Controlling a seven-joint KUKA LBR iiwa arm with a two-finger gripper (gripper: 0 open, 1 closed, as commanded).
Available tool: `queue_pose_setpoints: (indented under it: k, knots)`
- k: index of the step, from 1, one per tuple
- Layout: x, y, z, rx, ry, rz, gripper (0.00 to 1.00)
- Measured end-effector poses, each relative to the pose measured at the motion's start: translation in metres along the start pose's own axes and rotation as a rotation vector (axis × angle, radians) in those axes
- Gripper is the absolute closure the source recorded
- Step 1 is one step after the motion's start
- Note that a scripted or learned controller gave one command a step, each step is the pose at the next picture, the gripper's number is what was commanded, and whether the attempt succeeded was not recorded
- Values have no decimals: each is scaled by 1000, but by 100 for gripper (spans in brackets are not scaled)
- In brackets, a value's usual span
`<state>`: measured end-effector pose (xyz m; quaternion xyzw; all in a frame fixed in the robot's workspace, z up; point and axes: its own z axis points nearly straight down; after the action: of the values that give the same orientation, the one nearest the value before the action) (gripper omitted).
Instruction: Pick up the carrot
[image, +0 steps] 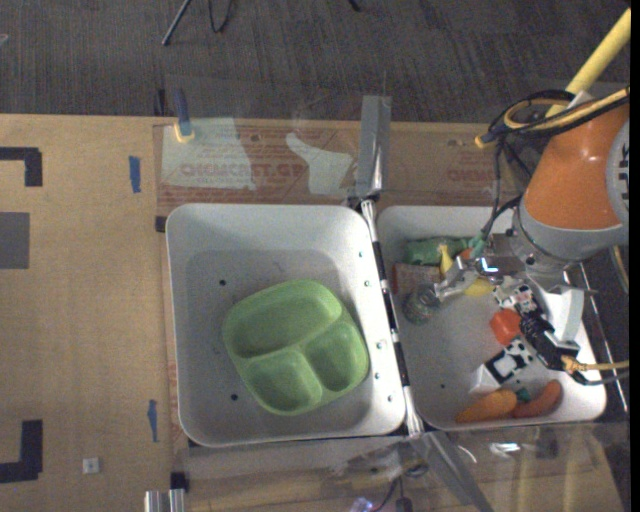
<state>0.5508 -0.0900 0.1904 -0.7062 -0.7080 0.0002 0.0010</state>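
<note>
Orange carrot (487, 405) is lying at the near edge of the right bin (440, 400), touching a reddish piece (540, 398) beside it. I am seeing the gripper (452, 285) hovering over clutter at the bin's far side, well apart from the carrot; its grip I cannot tell, possibly on something small. Green plate (295, 345) is sitting in the left bin (190, 250).

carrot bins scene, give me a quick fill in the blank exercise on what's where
1. The green divided plate lies in the ____ bin.
2. The carrot lies near the ____ edge of the right bin.
3. The plate has ____ compartments.
4. The arm's band above the wrist is coloured ____.

Missing words: left; front (bottom of the view); three; orange
</note>
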Motion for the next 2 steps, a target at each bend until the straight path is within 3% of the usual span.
queue_pose_setpoints:
  k: [1,2]
  knots:
    - [0,0,0,0,0,0,0]
    - [-32,-72,96,-1,-1,5,0]
